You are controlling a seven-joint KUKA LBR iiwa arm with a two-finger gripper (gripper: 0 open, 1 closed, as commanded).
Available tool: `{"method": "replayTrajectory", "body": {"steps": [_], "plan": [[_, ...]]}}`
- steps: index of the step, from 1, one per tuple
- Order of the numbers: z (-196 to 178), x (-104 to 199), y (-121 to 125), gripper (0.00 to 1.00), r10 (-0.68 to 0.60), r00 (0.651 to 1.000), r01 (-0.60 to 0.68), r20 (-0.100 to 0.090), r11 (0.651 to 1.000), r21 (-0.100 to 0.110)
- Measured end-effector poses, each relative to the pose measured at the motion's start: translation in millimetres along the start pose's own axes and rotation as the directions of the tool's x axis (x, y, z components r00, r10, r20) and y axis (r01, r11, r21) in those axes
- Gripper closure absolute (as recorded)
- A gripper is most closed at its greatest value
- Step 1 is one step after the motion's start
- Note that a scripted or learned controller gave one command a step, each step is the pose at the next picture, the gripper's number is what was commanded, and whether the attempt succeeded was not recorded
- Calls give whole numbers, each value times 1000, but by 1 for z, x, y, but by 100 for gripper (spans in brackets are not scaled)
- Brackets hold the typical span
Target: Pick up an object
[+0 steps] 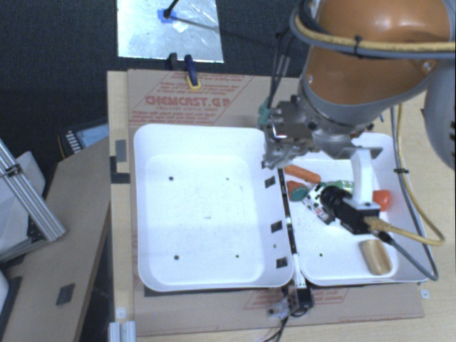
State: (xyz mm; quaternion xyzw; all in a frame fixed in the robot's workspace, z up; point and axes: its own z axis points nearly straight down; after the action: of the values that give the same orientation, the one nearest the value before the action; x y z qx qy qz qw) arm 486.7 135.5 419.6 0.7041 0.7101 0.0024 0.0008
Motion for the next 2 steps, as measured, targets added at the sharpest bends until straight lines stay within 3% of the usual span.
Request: {"method": "replayTrajectory", "body": {"steps": [1,2], "plan": [[-59,3,0,100,3,1000,-3,-1,1000,-3],[-2,31,89,100,7,1000,-7,4,1000,5]]}}
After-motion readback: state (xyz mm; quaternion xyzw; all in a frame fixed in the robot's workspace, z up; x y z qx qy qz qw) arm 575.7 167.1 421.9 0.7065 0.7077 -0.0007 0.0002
